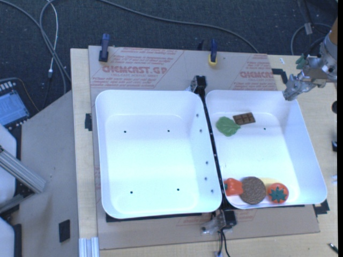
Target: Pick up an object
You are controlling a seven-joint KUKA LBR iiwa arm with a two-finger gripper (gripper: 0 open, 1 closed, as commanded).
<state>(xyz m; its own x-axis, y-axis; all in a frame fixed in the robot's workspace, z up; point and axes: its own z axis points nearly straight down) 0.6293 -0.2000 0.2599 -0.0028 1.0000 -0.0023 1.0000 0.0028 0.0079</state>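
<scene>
Brown ridged chocolate bar — flat, touching green leaf.

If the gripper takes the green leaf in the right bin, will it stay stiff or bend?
The leaf lies flat and looks thin, so it would probably flex, and seems light. Its low profile may let fingers slide over it. It touches the brown bar, which a push could shift too.
</scene>
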